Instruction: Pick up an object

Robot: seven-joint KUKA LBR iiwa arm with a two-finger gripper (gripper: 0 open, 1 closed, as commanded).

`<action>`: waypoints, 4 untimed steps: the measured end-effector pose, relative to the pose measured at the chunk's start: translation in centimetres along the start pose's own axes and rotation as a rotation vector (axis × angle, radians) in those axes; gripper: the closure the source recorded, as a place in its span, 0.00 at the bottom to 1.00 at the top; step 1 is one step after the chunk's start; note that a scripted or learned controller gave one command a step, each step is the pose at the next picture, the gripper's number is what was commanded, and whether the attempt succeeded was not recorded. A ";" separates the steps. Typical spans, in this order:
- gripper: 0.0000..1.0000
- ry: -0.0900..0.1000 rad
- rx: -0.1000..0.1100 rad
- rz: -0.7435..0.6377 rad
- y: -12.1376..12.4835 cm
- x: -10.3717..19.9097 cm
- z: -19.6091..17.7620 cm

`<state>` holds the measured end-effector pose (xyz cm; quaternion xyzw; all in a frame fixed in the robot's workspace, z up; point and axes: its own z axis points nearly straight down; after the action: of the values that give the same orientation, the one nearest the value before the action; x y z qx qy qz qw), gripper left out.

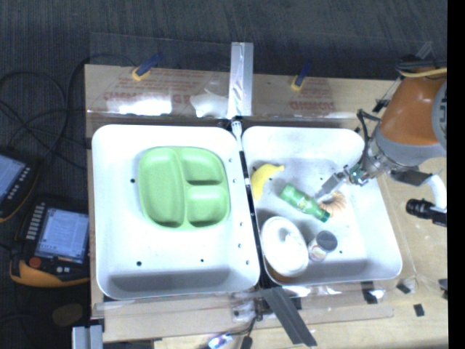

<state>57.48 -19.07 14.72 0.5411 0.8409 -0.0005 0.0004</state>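
Note:
The right bin [378, 217] holds a green bottle [303, 201] lying on its side near the middle. A yellow banana [264, 177] lies at the bin's left wall. A white bowl-like cup [283, 244] sits at the front left, with a small dark-topped jar [322, 243] beside it. A small tan and orange item [338, 205] lies just right of the bottle. My gripper [328, 188] reaches in from the right, low over the bin, its tip just above the bottle's right end and the tan item. Nothing is visibly held.
The left bin [116, 217] holds a green divided tray [184, 185]. A metal divider post [240, 78] stands at the back between the bins. The arm's orange band [410, 115] hangs over the right bin's back right corner. Loose dark parts lie on the bench at right.

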 end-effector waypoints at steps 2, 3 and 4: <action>1.00 -0.009 -0.015 -0.207 -1.9 -2.5 4.8; 1.00 0.000 -0.001 -0.072 -3.1 2.3 -6.0; 1.00 0.002 0.000 -0.405 -3.2 2.9 2.3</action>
<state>53.39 -17.72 12.46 0.3608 0.9326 -0.0001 -0.0003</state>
